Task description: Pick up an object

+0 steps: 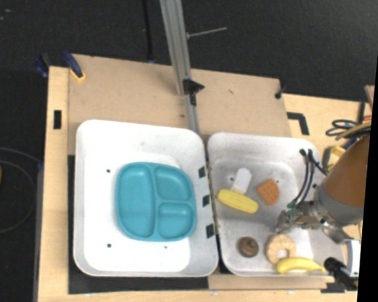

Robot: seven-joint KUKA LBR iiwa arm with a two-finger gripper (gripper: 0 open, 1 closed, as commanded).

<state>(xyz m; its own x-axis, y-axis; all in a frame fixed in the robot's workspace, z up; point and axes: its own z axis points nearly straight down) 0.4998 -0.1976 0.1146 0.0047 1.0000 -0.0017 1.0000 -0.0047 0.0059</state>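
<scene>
The tool (pixel 287 221) hangs low in the right bin (pixel 268 151), just above the pale donut (pixel 278 248); I cannot tell its opening. The approach seems in hand; next it needs a straight descent.

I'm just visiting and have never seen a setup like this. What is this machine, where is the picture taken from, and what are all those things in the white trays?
You are looking down at a slant from a single camera fixed above a workbench. The grey and orange shape at the right is a robot arm, reaching in from that side. Its claw hangs low over the right bin; I cannot tell whether it grips anything. Its job is to pick up an object. That bin holds toy food: a corn cob, an orange wedge, a small white piece, a brown round piece, a pale ring-shaped pastry and a banana. The left bin holds a blue divided plate.
</scene>
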